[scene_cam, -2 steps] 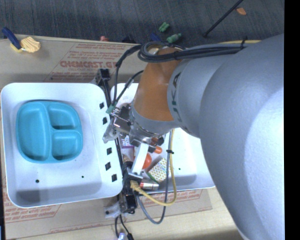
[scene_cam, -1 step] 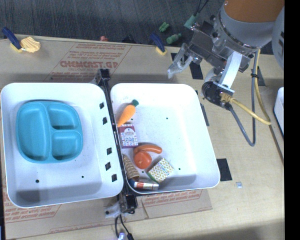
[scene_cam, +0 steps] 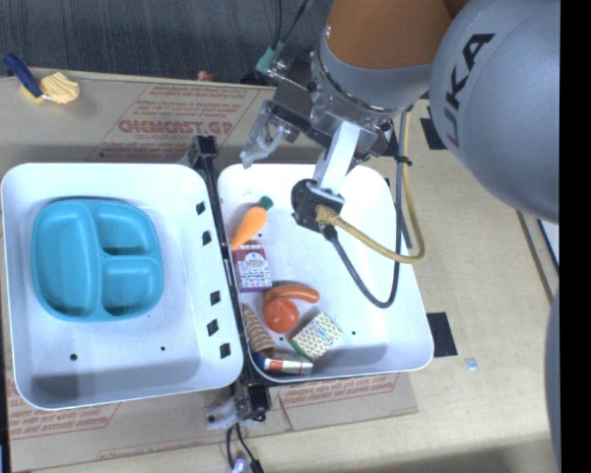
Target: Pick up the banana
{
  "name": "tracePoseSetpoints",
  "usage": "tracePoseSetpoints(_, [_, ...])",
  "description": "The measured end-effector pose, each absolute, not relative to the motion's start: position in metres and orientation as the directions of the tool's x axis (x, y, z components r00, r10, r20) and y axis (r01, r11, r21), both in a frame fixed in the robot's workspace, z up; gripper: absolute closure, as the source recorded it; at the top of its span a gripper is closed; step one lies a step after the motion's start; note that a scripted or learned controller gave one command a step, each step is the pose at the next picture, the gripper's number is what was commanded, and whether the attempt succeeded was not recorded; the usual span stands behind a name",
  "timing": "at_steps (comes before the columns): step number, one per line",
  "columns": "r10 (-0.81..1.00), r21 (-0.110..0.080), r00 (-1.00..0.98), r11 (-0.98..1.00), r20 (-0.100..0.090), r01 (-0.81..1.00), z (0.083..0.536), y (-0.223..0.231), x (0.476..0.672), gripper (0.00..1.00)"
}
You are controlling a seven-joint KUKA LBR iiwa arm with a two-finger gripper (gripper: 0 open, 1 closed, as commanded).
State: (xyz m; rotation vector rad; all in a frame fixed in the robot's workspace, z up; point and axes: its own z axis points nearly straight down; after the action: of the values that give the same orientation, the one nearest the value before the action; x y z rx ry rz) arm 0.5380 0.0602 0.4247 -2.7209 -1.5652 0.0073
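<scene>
One hand point(scene_cam: 260, 146) hangs over the back left corner of the right bin point(scene_cam: 399, 308), near the carrot point(scene_cam: 248, 225). I cannot tell if it is open or shut. A small yellow lump, maybe the banana point(scene_cam: 59, 89), lies far off by the desk's point(scene_cam: 483, 304) back left corner. It is probably light, smooth and a bit slippery, so grab it across its middle.

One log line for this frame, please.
arm: above right bin's far end | right bin: carrot, red carton | left bin: blue tray | grasp: unconfirmed
</scene>
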Motion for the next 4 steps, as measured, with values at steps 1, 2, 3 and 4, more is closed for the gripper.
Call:
tracePoseSetpoints(1, [0.999, -0.005, 0.039, -0.039, -0.001, 0.999, 0.409, 0.133, 0.543, 0.0])
tracePoseSetpoints(2, [0.842, -0.002, 0.54, -0.54, -0.003, 0.842, 0.406, 0.174, 0.553, 0.0])
tracePoseSetpoints(3, [0.686, -0.002, 0.728, -0.728, -0.006, 0.686, 0.322, 0.207, 0.579, 0.0])
tracePoseSetpoints(4, [0.689, -0.003, 0.725, -0.725, -0.008, 0.689, 0.332, 0.208, 0.579, 1.0])
